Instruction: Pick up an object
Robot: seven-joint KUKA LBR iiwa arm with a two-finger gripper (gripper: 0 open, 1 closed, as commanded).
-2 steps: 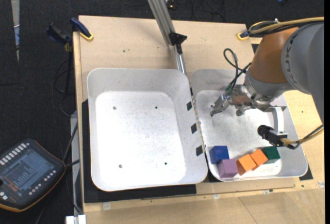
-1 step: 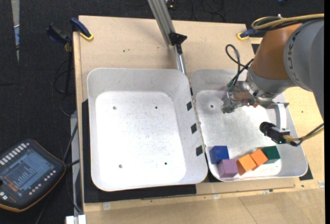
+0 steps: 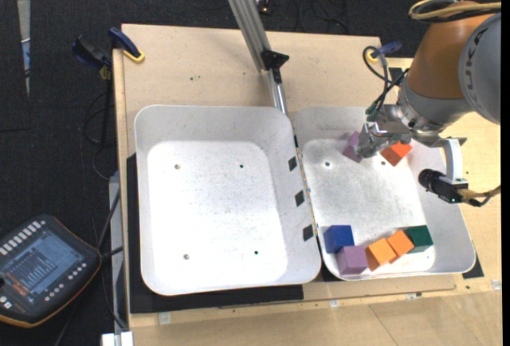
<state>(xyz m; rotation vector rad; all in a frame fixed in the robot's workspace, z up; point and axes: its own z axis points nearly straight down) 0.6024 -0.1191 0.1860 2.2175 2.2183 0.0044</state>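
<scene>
Two blocks flank fingers (image 3: 368, 147): purple block (image 3: 351, 147) touching, orange block (image 3: 395, 152) beside; grip state unclear.

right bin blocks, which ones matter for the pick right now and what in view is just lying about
In play:
- tool, low over the right bin
- purple block beside the tool
- orange-red block beside the tool

Lying about:
- blue block, second purple block, orange block, green block, along the bin's near edge
- left bin
- pendant
- clamp
</scene>
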